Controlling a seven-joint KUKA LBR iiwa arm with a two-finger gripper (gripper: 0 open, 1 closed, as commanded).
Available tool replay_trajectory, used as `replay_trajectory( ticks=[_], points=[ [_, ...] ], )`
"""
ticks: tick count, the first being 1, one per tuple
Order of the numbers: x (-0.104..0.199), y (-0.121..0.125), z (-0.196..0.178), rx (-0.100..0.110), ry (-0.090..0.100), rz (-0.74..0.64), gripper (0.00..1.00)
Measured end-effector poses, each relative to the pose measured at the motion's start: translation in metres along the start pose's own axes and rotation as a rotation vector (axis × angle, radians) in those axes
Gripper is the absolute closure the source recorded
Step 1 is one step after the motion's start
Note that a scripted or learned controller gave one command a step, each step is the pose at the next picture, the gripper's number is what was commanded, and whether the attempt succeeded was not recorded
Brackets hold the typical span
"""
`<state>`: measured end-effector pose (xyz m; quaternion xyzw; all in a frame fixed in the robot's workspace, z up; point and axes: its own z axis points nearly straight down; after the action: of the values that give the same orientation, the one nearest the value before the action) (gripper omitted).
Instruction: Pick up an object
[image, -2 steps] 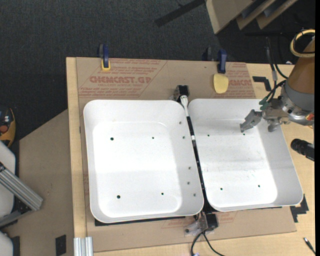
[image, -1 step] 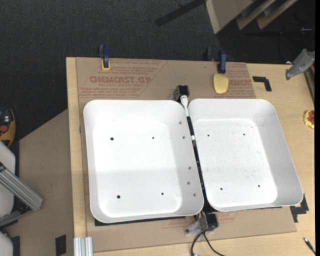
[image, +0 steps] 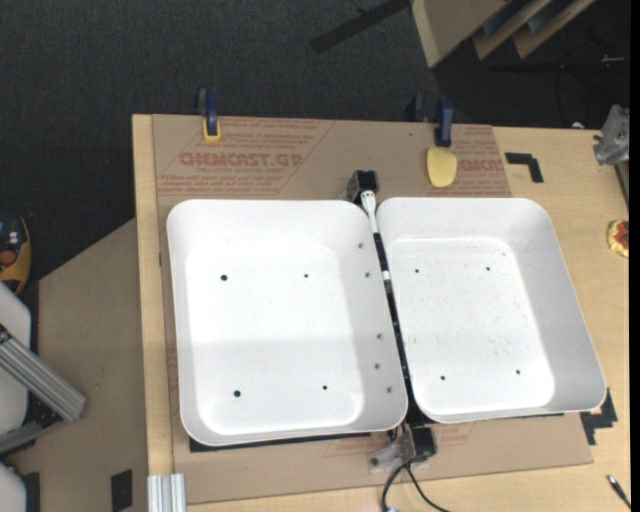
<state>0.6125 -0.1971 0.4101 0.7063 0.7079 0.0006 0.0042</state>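
Metal rail (image: 45, 385) lies nearest the viewer at the far left, off the bench and furthest from the side the claw works from. It plays no part in the task.

Next is the brown board (image: 150, 300), printed with lettering. It is pinned at its far edge by a blue-and-yellow clamp (image: 209, 112), evidently so the base cannot slide.

The left bin (image: 270, 330) sits flat on the board. Four dark dots mark its floor, and they look like fixings, not loose goods.

A black strip (image: 381, 275) runs between the two bins, touching both rims. A cable fitting (image: 408, 447) sits at its near end. Judged purpose: to keep the bins side by side.

The right bin (image: 470, 320) lies on the claw's approach side. Its floor shows similar dots and faint scuffing.

Beyond it, a second clamp (image: 444, 120) holds the board, with a yellow pad (image: 441, 167) just beside it, outside both bins.

Finding: which object the task means cannot be told. The pad is the only loose-looking candidate, and it is not in a bin. Whether the claw is apart or together cannot be told either, so the pick is judged not yet begun.
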Motion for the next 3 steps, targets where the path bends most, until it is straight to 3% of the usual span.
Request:
replay_trajectory(
  ticks=[1, 2, 3],
  points=[
    [0.028, 0.036, 0.135, 0.018, 0.009, -0.002, 1.0],
    [0.143, 0.054, 0.133, 0.007, 0.01, -0.01, 1.0],
    [0.145, 0.021, 0.093, 0.006, 0.006, 0.001, 1.0]
  ],
)
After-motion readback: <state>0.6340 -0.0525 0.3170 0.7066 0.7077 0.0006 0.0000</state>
